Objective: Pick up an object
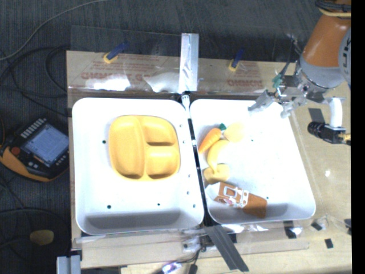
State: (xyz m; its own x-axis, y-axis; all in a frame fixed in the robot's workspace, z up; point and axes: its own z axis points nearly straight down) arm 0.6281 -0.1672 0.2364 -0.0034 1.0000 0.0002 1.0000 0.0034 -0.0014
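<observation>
My gripper (271,103) hangs over the far right corner of the right bin (285,170), its two grey fingers spread open with nothing between them. Well below and left of it lie the objects: an orange carrot with a green tip (210,137), a yellow banana (218,150), a pale yellow piece (217,172) and a brown-and-white packet (239,199) near the bin's front wall. All of them lie apart from the gripper.
The left bin (91,204) holds a yellow divided tray (144,146). A raised divider (193,153) separates the two bins. A metal post (189,61) stands behind them. A teach pendant (35,148) lies on the floor at left.
</observation>
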